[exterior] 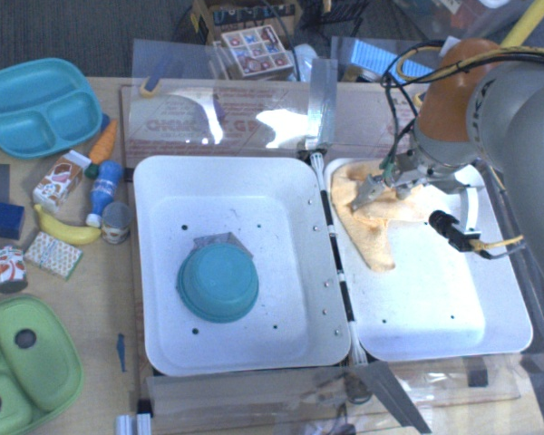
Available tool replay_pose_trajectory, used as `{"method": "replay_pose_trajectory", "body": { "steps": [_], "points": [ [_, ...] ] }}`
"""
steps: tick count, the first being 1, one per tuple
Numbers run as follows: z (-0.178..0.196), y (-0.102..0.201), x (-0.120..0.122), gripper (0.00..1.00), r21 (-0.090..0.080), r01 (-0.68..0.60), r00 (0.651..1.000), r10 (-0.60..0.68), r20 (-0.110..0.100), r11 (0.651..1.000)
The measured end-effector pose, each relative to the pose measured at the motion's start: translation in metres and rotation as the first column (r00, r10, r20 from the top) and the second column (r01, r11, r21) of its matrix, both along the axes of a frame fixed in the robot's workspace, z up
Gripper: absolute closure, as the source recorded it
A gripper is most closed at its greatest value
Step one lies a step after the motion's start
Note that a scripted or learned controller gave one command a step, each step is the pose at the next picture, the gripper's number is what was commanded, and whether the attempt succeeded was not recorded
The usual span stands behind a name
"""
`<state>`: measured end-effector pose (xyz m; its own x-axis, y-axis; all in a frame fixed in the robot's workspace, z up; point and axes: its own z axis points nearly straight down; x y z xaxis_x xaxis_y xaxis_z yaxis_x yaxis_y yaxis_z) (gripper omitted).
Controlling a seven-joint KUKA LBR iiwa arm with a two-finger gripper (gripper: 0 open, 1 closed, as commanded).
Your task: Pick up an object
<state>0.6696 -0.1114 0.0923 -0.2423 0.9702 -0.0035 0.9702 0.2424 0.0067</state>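
Gripper [374, 191] state: we cannot tell, its tip sits low over the yellow cloth [374, 225] | Cloth: lies crumpled in the right bin [453, 324], upper left part, near the divider | Left bin [163, 243]: we see a teal bowl [218, 282] upside down near its centre | Table [100, 288]: banana [65, 227] lies left of the bins

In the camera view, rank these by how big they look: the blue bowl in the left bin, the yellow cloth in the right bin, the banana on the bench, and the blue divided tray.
1. Blue divided tray
2. Yellow cloth and blue bowl: look alike, unranked
3. Banana
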Motion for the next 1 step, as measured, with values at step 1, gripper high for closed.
{"method": "replay_pose_trajectory", "body": {
  "steps": [1],
  "points": [
    [0.0006,0.0065,-0.0010,0.00,-0.006,-0.090,0.996,0.090,-0.003,0.996]
  ]
}}
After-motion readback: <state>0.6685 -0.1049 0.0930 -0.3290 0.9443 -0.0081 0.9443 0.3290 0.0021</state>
